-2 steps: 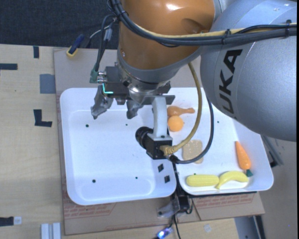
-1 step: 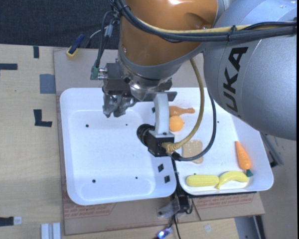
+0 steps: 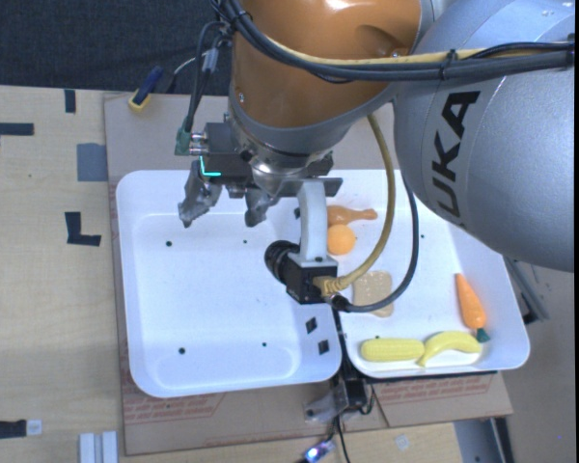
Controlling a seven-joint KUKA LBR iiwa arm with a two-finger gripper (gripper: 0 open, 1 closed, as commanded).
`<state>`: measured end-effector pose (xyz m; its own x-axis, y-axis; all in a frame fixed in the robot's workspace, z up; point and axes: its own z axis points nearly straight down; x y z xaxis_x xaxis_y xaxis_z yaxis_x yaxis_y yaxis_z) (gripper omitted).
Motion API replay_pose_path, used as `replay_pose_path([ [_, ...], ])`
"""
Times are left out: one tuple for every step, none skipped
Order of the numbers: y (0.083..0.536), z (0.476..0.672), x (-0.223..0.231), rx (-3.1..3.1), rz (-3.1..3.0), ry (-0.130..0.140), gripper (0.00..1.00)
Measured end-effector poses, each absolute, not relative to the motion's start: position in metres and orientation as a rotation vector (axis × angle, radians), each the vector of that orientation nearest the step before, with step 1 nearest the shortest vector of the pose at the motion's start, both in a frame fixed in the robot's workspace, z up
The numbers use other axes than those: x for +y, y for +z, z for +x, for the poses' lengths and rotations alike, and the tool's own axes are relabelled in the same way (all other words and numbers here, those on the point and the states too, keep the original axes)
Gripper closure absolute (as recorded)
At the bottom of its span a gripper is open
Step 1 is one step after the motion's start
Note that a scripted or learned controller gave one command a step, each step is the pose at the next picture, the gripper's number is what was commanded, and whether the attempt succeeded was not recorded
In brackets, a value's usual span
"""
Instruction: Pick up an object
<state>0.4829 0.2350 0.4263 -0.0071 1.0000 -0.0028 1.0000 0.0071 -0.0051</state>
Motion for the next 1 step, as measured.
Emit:
replay_pose_path([
  [0.4363,0.4830,0.2354,-2.230,-2.211,0.010,1.00],
])
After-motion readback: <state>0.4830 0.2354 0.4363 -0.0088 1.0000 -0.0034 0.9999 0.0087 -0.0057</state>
